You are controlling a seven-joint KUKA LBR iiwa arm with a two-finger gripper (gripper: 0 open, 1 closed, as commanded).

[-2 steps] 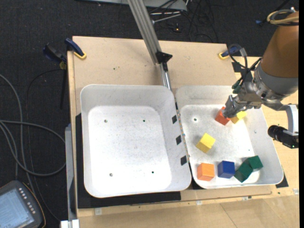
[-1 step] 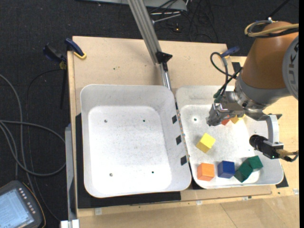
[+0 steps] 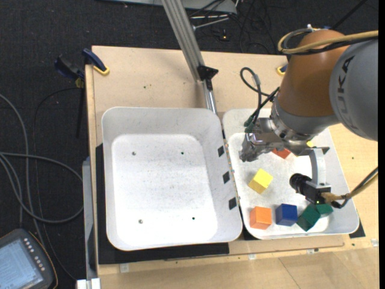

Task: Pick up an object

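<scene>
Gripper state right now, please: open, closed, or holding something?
Gripper: cannot be told; it hangs over the right bin near the yellow block.

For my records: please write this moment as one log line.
gripper over right bin | nothing seen held | yellow block nearest | left bin

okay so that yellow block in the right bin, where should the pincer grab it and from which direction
Judging from the camera view, come straight down on the yellow block and close on two opposite flat side faces. It sits rotated against the bin's edges, so turn the pincer to match. It stands apart from the orange block and blue block, so there looks to be room on every side.
</scene>
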